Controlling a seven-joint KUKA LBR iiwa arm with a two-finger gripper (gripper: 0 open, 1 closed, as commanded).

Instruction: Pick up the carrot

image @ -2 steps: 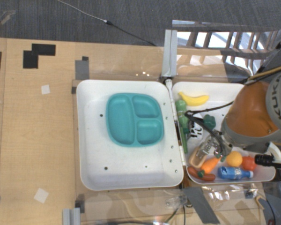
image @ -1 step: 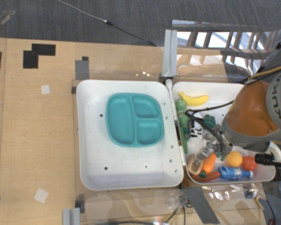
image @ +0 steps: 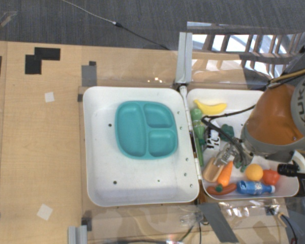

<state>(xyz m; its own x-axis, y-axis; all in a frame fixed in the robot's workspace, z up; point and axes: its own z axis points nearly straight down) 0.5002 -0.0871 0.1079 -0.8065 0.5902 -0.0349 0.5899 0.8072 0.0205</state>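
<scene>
The carrot (image: 225, 174) is a short orange piece lying near the front of the right bin (image: 244, 98). A tan, translucent item (image: 213, 169) lies beside it on the left. My gripper (image: 230, 155) hangs low over the bin, just behind and above the carrot, at the end of the grey arm with the orange band (image: 274, 118). From this slanted view I cannot see whether it touches the carrot.
A yellow banana (image: 211, 107) and a long green vegetable (image: 196, 122) lie by the right bin's left wall. An orange-yellow fruit (image: 253, 172), a red item (image: 270, 176) and a blue bottle (image: 254, 188) crowd the front. The left bin (image: 101, 177) holds a teal divided plate (image: 145, 128).
</scene>
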